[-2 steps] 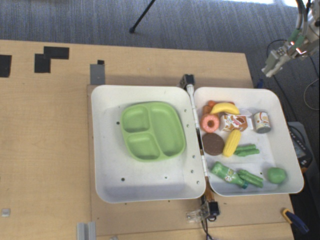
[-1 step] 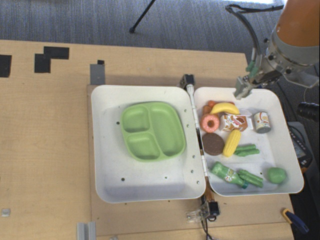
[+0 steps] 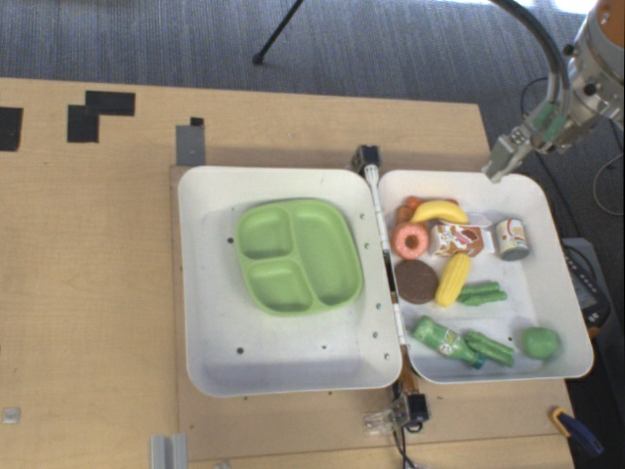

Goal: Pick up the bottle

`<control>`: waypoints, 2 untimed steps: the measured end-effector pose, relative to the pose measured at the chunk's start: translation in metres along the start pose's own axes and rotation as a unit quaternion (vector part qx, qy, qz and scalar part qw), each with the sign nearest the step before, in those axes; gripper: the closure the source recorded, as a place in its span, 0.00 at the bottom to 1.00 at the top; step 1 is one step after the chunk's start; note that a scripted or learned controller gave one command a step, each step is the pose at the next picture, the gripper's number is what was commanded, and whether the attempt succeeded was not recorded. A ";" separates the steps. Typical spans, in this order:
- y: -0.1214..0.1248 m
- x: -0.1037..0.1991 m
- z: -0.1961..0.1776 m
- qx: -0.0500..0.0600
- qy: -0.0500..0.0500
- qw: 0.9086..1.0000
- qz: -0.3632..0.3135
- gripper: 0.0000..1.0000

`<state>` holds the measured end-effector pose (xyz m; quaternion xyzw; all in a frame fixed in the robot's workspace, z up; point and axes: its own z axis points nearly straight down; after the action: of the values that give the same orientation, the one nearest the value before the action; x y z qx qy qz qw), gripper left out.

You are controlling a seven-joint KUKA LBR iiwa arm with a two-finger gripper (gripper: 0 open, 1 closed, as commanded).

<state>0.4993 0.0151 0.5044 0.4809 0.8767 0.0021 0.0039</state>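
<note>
Green bottle (image 3: pixel 445 342) among right-bin (image 3: pixel 547 213) toys

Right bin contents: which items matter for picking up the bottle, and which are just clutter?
Belongs to the job:
green bottle
gripper, above the bin's far edge

Just lying about:
banana
pink donut
brown cookie
corn cob
can
green ball
green divided plate, left bin

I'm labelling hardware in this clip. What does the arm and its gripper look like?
The arm is grey metal with an orange patch at the frame's top right corner. A black cable loops alongside it. The gripper is pale grey with a greenish translucent part above its tip.
</note>
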 end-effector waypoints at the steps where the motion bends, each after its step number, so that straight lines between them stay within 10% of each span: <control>1: -0.014 -0.087 -0.031 0.001 0.000 0.990 -0.141 1.00; 2: -0.014 -0.064 0.085 0.002 0.002 0.986 -0.169 1.00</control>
<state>0.5228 -0.0462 0.4199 0.3261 0.9453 0.0006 0.0019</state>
